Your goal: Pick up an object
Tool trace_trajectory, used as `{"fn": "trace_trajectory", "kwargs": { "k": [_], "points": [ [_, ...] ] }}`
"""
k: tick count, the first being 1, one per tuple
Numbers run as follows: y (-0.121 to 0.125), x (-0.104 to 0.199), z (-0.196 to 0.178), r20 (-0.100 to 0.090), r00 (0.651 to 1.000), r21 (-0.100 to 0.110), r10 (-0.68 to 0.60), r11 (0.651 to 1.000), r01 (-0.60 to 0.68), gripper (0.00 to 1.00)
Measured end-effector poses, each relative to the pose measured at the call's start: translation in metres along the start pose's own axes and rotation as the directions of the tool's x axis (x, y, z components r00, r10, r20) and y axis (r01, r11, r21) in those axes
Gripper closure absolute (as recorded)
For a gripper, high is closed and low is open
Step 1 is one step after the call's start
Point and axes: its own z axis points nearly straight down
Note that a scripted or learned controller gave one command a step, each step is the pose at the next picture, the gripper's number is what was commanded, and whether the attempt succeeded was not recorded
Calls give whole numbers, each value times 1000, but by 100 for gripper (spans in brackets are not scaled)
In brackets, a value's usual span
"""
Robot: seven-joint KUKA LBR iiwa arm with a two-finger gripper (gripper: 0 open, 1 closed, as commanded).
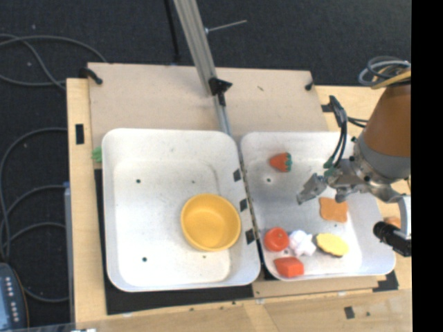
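Observation:
In the right bin (257, 151) lie a strawberry-like red toy (280, 161) at the back, an orange flat piece (333, 210), a red-orange round toy (276, 238), a small white object (301, 242), a yellow oval piece (332, 244) and a red block (288, 267) along the front. My gripper (320, 187) hangs over the middle of the right bin, just left of the orange flat piece, fingers spread with nothing between them.
A yellow bowl (210, 221) sits in the left bin (131, 185) near its front right. A slanted metal pole (197, 40) rises from behind the bins. The arm's orange-banded body (387, 126) fills the right bin's far right side.

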Motion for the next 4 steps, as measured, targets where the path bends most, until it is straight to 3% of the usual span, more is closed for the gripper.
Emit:
{"fn": "trace_trajectory", "kwargs": {
  "k": [1, 4],
  "points": [
    [0, 0, 0, 0, 1000, -1, 2, 1000, -2, 0],
    [-8, -20, 140, 3, 1000, 2, 4, 1000, -4, 0]
  ]
}}
